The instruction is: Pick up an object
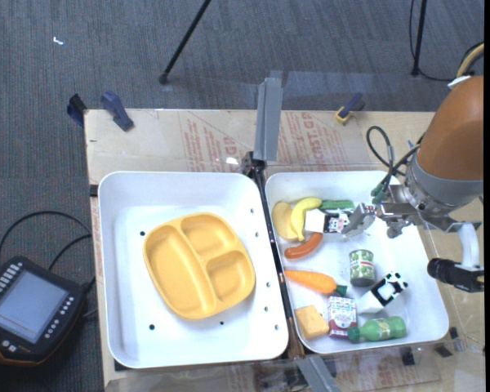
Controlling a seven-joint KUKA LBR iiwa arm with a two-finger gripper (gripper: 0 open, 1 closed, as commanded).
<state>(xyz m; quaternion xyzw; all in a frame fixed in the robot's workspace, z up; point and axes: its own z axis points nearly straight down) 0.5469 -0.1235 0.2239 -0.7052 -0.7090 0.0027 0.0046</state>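
My gripper (362, 220) hangs low over the right bin (433, 300), near its back middle. Just left of it lies a small white and black carton (330, 221), beside a banana (297, 215) and a green vegetable (336, 205). A red sausage (304, 246) lies below the banana. In front of the gripper stands a green can (361, 265). A carrot (310, 281), a black and white block (389, 287), a yellow cheese block (310, 322), a red packet (340, 315) and a green bottle (380, 328) lie nearer the front. Nothing is visibly held.
The left bin (122, 219) holds a yellow divided plate (200, 264). A grey post (268, 121) rises behind the gap between the bins. The arm's orange band (457, 129) looms over the right bin's back right corner. A tablet (28, 305) lies on the floor at left.
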